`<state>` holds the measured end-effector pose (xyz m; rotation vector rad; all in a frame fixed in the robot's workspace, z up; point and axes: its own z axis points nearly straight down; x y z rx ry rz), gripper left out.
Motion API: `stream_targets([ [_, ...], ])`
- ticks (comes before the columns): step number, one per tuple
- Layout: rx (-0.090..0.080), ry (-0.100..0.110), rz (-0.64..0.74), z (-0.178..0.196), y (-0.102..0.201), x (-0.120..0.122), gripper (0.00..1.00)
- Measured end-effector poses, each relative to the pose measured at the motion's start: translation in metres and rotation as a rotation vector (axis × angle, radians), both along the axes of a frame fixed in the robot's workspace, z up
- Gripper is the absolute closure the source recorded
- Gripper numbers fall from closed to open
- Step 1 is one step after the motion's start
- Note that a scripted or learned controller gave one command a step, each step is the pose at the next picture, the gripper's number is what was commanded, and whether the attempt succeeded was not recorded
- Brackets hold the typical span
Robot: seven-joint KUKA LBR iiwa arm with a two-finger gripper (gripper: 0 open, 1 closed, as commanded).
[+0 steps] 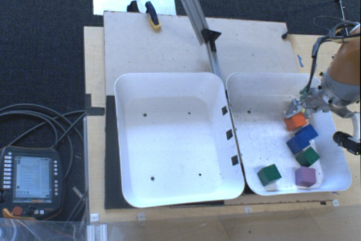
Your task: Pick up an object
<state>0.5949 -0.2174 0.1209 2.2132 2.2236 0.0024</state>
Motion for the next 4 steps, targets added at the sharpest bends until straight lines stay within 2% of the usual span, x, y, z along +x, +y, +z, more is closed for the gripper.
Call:
stream_targets([
  [1,-0.001,-0.003,0.001,0.051,0.004,0.011,1.00],
  [2,0.000,-0.002,0.001,0.096,0.006,0.008,1.00],
  [3,0.001,0.002,0.001,0.095,0.006,0.009,1.00],
  [4,0.003,0.004,0.005,0.089,0.063,0.007,1.00],
])
